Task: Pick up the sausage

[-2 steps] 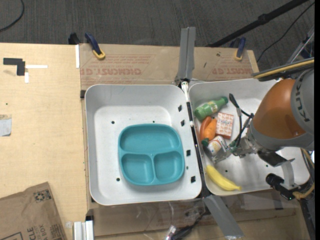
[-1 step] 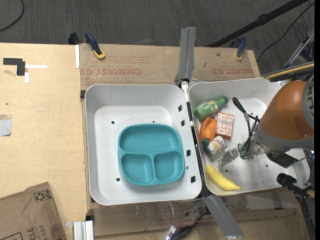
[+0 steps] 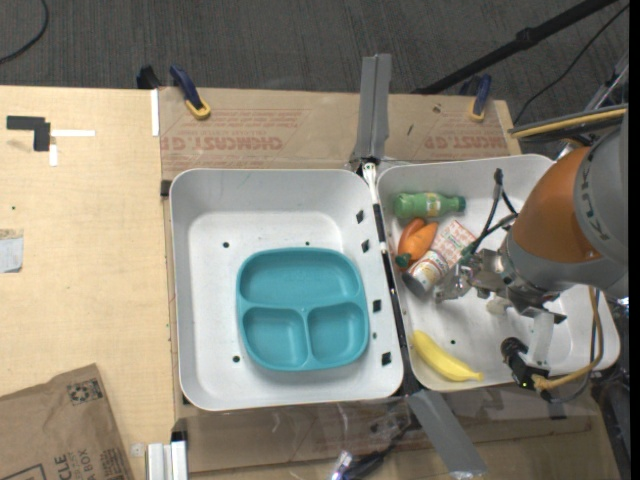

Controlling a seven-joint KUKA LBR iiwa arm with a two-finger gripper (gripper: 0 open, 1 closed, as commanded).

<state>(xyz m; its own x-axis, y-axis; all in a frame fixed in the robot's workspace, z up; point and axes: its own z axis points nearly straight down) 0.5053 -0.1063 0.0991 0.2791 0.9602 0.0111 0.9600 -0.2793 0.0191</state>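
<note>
- In the right-hand shallow white bin (image 3: 560, 173), the grey arm with its orange band (image 3: 565, 213) reaches in from the right edge, its wrist low over the bin's middle.
- The pincer (image 3: 462, 283) sits amid the clutter by a small cylindrical can with a pale label (image 3: 428, 270); how far it stands open, and whether it has hold of anything, cannot be told from this view.
- No item can be identified with confidence as the sausage. The nearest candidate is the orange tapered piece (image 3: 414, 239), lying against the bin's left wall below a green plastic bottle (image 3: 427, 205); it may equally be a carrot.
- A yellow banana (image 3: 445, 360) lies near the front wall, well apart from the pincer.
- The left white bin (image 3: 200, 268) holds a teal three-compartment plastic tray (image 3: 302, 308).
- Judgement: the step in hand is approach; no lift is evident.
- The next move calls for centring over the target, clear of can and bottle, before closing.
</note>
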